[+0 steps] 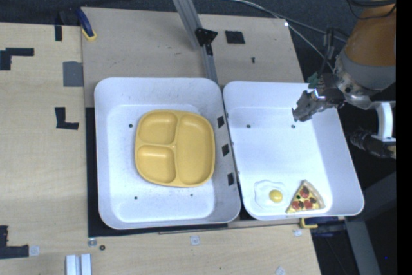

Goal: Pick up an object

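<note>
I see the left bin [109, 138] taken up mostly by a yellow divided plate [174, 147], three compartments, rounded corners, lying flat near the middle with bare white floor all round it. The right bin [335, 138] is open over most of its floor; its two small things sit close to the near rim. One is a fried egg toy [270, 194], white with a yellow yolk, flat on the floor. Just beside it, toward the near right corner, lies a pizza slice toy [305, 198], a triangle with a tan crust and red and green toppings. Egg and slice are near each other, and I cannot tell whether they touch. My gripper [301, 113] hangs above the far right part of the right bin, close to its right wall, well apart from both toys, with nothing between its fingers; whether the fingers are spread or closed I cannot tell.
</note>
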Robot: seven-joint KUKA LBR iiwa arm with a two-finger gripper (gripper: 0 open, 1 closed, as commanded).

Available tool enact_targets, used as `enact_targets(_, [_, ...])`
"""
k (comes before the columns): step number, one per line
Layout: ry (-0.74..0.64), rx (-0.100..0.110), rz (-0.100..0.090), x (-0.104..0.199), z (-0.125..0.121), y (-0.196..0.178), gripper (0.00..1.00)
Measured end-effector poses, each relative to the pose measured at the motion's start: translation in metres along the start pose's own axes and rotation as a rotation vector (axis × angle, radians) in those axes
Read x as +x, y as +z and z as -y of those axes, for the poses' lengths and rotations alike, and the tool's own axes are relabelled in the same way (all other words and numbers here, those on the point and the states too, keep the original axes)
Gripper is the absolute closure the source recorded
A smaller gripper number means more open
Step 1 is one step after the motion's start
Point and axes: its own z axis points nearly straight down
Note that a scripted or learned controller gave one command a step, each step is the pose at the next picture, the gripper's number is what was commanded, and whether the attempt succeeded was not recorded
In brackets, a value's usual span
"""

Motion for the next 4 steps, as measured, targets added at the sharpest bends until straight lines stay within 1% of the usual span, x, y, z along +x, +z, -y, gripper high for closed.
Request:
enact_targets(1, [-0.005, 0.002, -0.001, 0.057, -0.015, 0.002, 1.00])
enact_targets(3, [-0.004, 0.003, 0.000, 0.148, -0.060, 0.039, 1.00])
enact_targets(4, [-0.004, 0.002, 0.000, 0.194, -0.082, 0.050, 1.00])
